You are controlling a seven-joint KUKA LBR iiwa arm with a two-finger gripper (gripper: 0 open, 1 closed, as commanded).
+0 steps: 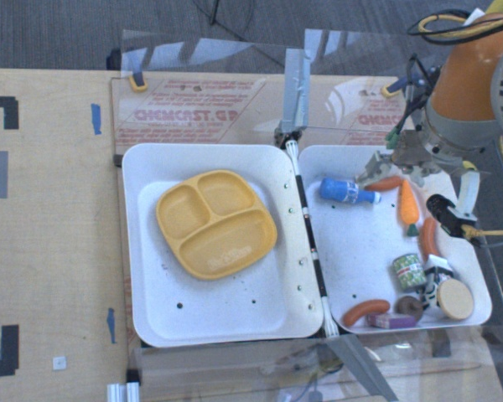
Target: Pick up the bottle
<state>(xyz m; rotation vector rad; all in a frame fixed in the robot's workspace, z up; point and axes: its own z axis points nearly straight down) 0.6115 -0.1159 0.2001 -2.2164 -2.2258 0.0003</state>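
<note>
Camera view: the blue bottle point(348, 192) lies on its side in the right bin point(360, 258), near the divider, long axis running left–right with its cap toward the arm. The gripper point(400, 167) hangs just beside that cap end, slightly above-right — whether it is parted I cannot tell

this looks like a robotics lab: a plywood surface point(42, 224) with blue tape marks point(95, 118), two white bins point(142, 174) clamped together, loose cables point(214, 2) on grey carpet point(67, 15), left of the pincer point(402, 167).
</note>
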